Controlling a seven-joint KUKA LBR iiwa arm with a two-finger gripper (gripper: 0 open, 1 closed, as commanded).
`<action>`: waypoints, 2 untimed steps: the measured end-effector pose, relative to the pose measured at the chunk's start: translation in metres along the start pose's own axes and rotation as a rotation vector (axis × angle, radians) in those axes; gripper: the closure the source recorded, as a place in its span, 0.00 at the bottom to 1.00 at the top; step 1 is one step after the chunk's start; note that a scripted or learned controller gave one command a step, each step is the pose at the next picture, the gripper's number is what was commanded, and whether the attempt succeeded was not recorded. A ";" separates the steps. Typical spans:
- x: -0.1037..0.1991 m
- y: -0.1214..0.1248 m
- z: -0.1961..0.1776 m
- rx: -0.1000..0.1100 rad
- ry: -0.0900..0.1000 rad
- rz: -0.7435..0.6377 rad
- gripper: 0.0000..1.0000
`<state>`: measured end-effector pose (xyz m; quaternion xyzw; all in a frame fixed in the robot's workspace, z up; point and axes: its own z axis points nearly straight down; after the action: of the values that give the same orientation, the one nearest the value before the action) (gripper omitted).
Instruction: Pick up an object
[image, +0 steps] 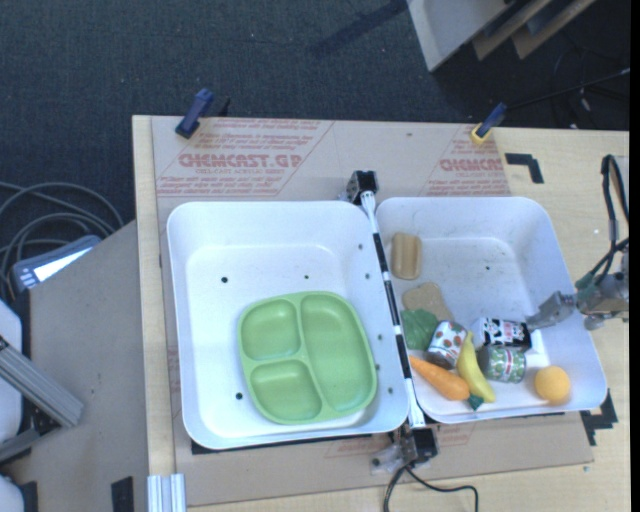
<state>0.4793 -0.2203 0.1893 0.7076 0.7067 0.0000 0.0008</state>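
White bins side by side on a plywood bench (300, 150), toy food piled in the right one.

Left bin (200, 240) holds a green divided plate (305, 357), lower middle of the frame. Right bin (530, 225) has the small stuff bunched along its lower edge: banana (472, 370), carrot (440, 378), a green can (506, 364), an orange (552, 384), plus a tan bread slice (405, 256) up top. Gripper (552, 310) pokes in at the far right edge, right by the bin's rim, and honestly can't tell if it's apart or together.
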 end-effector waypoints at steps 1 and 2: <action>0.057 0.068 0.036 0.000 0.001 -0.003 0.00; 0.082 0.018 0.105 0.002 0.001 -0.001 0.00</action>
<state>0.4976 -0.1384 0.0840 0.7073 0.7069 -0.0002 -0.0004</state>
